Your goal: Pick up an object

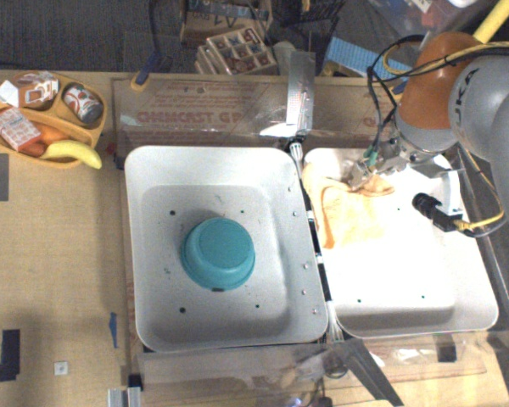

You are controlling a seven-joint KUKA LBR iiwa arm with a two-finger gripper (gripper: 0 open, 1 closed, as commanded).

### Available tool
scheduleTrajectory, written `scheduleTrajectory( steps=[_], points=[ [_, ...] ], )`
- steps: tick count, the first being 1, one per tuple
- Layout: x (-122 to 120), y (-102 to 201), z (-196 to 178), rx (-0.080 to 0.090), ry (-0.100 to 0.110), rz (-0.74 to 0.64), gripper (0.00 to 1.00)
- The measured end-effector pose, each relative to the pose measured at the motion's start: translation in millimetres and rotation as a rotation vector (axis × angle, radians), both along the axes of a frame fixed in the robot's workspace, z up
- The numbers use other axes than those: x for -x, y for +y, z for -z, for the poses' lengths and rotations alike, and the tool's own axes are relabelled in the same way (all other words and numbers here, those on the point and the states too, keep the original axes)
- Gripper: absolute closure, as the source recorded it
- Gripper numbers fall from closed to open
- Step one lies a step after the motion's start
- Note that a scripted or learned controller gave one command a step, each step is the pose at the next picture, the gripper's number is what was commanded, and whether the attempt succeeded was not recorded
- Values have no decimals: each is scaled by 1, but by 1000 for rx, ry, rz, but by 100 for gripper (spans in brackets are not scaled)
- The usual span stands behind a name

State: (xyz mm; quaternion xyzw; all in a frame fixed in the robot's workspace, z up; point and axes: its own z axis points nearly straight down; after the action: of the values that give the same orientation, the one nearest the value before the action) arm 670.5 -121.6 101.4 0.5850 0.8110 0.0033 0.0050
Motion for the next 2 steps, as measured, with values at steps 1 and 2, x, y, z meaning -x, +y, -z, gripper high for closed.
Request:
scheduleTrajectory(
  steps=[1, 2],
  points=[
    [0, 0, 0, 0, 2, 0, 0],
    [2, -4, 2, 3, 8, -102, 0]
  ],
)
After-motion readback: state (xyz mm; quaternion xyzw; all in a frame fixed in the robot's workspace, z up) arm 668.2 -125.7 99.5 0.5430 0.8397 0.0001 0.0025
